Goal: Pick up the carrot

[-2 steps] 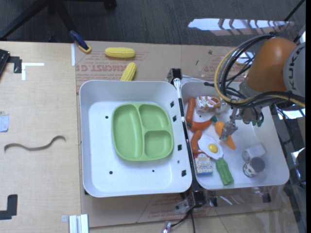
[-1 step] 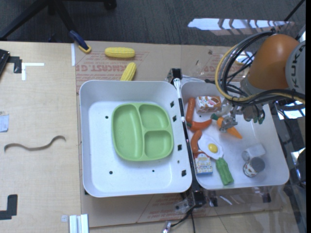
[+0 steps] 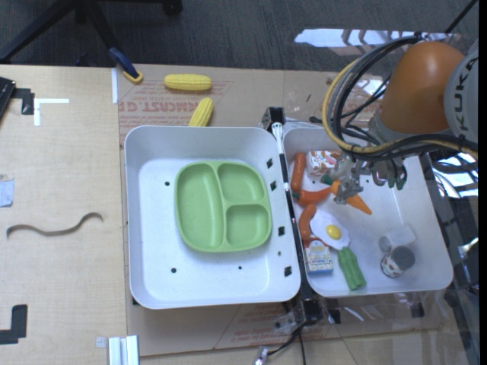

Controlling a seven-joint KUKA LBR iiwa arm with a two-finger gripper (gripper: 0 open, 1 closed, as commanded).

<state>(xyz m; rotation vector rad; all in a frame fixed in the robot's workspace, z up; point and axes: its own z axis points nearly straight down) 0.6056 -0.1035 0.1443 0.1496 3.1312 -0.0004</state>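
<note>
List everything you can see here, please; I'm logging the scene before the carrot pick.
Bins: two, white, side by side on the bench.
Divided plate: one, green, in the left bin.
Carrot: one, orange, right bin, right at the gripper.
Other orange pieces: a few, along the right bin's left wall; kind unclear.
Fried egg: one, white and yellow, right bin.
Green stick: one, right bin, near edge.
Small carton: one, beside the green stick.
Can: one, greyish, right bin.
Corn cobs: two, yellow, beyond the left bin.
Gripper: one, over the right bin.
Arm: one, orange band.
</note>
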